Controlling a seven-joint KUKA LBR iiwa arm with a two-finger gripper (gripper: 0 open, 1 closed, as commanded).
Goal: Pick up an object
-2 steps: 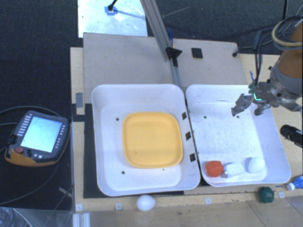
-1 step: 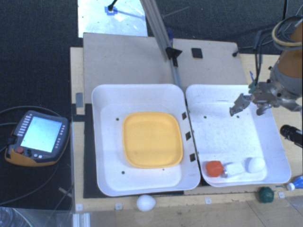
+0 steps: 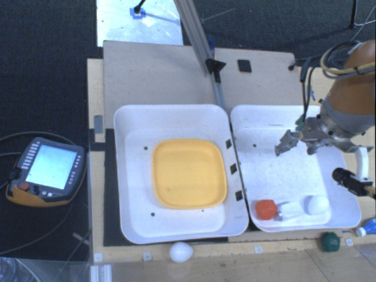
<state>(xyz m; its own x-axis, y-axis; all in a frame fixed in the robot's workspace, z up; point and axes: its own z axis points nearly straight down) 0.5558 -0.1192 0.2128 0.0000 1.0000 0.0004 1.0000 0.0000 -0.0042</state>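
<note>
The right bin [image 3: 267, 122] holds a red rounded object [image 3: 265, 209] near its front edge, a small white piece [image 3: 289, 209] beside it, and a white ball [image 3: 317, 204] further right. My gripper [image 3: 299, 145] hangs over the upper middle of this bin, well behind those objects. Its two fingers [image 3: 286, 143] are spread apart and open, with nothing between them. A large yellow square plate [image 3: 190, 173] lies in the left bin [image 3: 132, 157].
A white egg shape [image 3: 181, 251] and a green ball [image 3: 330, 241] lie on the bench in front of the bins. A black part [image 3: 351, 182] juts over the right bin's right rim. A teach pendant [image 3: 44, 170] sits far left. A metal pole [image 3: 197, 25] slants behind the bins.
</note>
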